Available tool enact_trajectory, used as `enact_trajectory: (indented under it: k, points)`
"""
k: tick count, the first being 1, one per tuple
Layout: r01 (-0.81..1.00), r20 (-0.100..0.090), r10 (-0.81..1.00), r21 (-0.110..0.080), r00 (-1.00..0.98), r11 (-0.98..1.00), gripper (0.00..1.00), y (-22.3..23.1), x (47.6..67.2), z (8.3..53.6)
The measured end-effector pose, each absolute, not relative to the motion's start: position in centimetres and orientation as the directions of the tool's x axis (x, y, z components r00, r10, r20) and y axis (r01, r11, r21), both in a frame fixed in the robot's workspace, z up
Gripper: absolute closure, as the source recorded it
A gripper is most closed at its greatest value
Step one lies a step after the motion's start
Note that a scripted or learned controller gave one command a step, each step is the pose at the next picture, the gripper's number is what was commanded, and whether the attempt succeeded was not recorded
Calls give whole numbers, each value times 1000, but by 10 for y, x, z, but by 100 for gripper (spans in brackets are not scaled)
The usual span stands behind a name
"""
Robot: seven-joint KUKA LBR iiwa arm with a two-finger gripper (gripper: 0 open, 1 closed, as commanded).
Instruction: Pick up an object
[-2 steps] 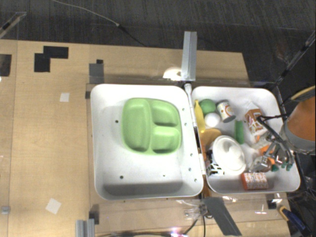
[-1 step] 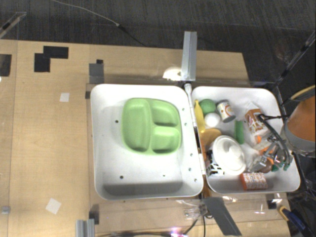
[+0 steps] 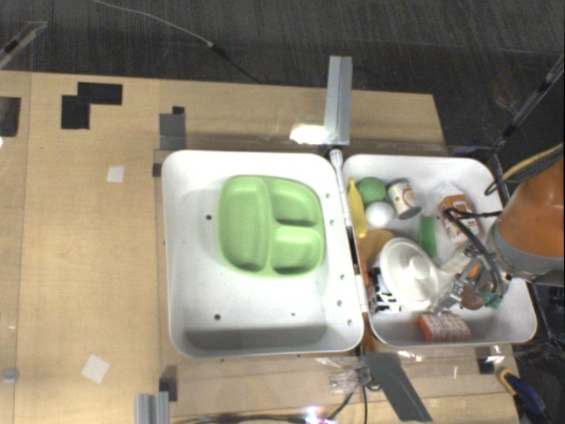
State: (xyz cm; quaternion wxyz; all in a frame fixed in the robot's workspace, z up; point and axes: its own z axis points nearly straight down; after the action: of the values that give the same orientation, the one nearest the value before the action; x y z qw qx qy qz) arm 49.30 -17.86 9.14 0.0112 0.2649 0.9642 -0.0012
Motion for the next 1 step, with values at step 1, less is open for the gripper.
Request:
enact_trajectory:
  k: [1]
  points:
    - [403, -20, 403, 3, -915, 915, 0, -148, 556, 91]
